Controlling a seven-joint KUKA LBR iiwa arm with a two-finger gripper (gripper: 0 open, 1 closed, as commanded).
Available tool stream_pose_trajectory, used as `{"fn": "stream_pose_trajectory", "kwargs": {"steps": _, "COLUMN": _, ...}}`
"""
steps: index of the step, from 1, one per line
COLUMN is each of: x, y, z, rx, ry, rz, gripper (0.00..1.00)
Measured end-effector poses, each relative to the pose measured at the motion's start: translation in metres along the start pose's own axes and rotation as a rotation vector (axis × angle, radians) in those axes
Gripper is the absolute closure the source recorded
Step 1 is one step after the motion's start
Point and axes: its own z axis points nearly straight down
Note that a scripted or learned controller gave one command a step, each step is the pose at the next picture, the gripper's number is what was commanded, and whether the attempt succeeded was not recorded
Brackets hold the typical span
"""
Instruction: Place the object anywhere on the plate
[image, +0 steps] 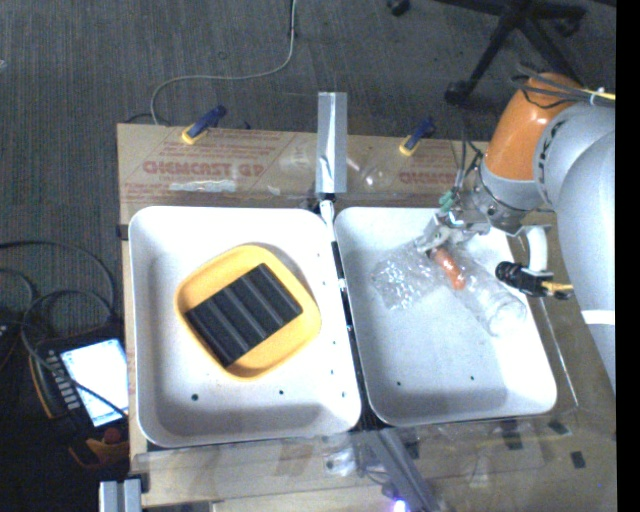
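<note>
Two shallow white bins sit side by side on the bench. The left bin (150, 300) holds the plate (249, 309), a yellow rounded-square dish with a dark ribbed black insert in its middle, turned at a slant, roughly centred in that bin. The right bin (450, 400) holds the object, a clear plastic bottle (455, 275) with an orange bit inside or on it, lying on its side in the far half of the bin, running from a crinkled part at left-centre out toward the right wall. The bottle is well apart from the plate, with the divider between bins separating them. The grey arm (580, 180) comes in from the right, orange band above the wrist, with the gripper (445, 232) low over the far part of the right bin, right at the bottle's upper side. Fingers are small and cluttered against the clear plastic; cannot tell whether they are spread or closed, or whether they grip the bottle. Gripper looks touching or just beside the bottle. Behind the bins lies a cardboard sheet (220, 170) with red print and two blue-yellow clamps (203, 124) at the far edge. A tablet-like device (90, 378) lies on the floor to the left.
</note>
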Motion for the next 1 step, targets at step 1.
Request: {"fn": "stream_pose_trajectory", "kwargs": {"steps": 1, "x": -0.0294, "y": -0.0039, "z": -0.0017, "rx": 0.016, "ry": 0.021, "rz": 0.062, "gripper": 1.0}}
